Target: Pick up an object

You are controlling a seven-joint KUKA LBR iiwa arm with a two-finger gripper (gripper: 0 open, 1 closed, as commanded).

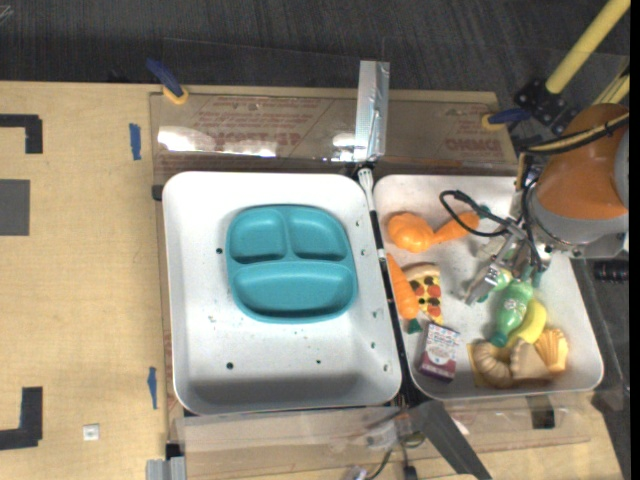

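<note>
The right white bin [585,298] holds several toys. Among them are an orange pear-shaped piece [410,231], a carrot [403,290], a pizza slice [428,290] and a small purple carton [439,351]. A green bottle [510,310], a yellow banana [535,323], a brown pastry [492,361] and an orange piece [552,348] also lie there. My gripper [497,276] hangs low over the bin's middle, just above and left of the green bottle's top. The arm's orange band [588,178] is above the bin's right side. Nothing visibly sits in the gripper.
The left white bin [190,298] carries a teal divided plate [290,261]. A metal post [372,108] stands behind the seam between the bins. Black cable [462,208] loops from the wrist over the right bin's back part.
</note>
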